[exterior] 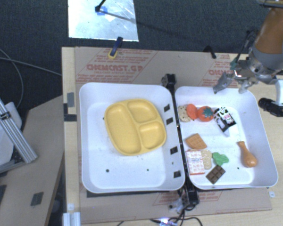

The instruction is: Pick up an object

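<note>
Bins sit side by side on the bench, and the right bin (266, 145) serves as the landmark for all positions below.

Nearest its front rim lies a brown chocolate bar (215, 174), with a red-and-white packet (195, 162) just to its left and a pale cracker (206, 158) touching that packet. A green toy piece (220, 158) sits just beside the cracker. A drumstick (246, 155) lies towards the right wall, apart from the others. An orange wedge (196, 141) rests a little further back, near the left wall. Along the back half runs a row: a speckled cookie (182, 112) at the left wall, an orange-red tomato (202, 113) touching it, and a black-and-white figure (224, 118) just right of the tomato.

To the left of the right bin, the left bin (92, 168) holds a yellow divided plate (134, 126).

Behind the right bin lies printed cardboard (122, 62), and beyond that a shiny sheet (104, 13) on dark carpet.

The gripper (232, 83) hangs over the back rim of the right bin, well apart from every object. Its fingers (221, 84) are spread and grasp nothing. The arm (272, 34) enters from the right, orange band uppermost, wrist tilted down and leftwards towards the bin.
</note>
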You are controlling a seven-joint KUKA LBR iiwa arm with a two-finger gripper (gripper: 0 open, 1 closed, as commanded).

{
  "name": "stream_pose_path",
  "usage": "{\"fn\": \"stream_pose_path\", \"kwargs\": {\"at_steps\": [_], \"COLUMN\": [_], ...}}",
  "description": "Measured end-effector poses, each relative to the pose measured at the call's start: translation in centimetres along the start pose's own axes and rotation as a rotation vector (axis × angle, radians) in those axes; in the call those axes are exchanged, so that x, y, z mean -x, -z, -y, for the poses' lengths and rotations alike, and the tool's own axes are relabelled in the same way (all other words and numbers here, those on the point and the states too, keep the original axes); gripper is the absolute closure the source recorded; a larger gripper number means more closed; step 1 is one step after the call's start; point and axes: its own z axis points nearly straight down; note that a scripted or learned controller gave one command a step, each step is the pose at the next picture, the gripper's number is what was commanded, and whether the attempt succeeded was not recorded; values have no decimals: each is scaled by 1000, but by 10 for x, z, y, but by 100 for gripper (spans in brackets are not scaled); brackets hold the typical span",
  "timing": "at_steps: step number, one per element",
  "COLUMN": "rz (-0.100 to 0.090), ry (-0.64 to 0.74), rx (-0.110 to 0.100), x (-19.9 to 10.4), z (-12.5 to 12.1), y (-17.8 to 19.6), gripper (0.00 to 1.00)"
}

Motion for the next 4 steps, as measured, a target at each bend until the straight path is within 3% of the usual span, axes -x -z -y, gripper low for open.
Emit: {"fn": "stream_pose_path", "kwargs": {"at_steps": [1,2,3,4], "rz": [1,-3,-3,-3], "ry": [0,-3,-3,7], "rx": [4,-8,-7,5], "x": [-16,-29,-58,-141], "z": [5,76,139,173], "y": [-111,-135,-134,-28], "gripper": [0,0,0,0]}}
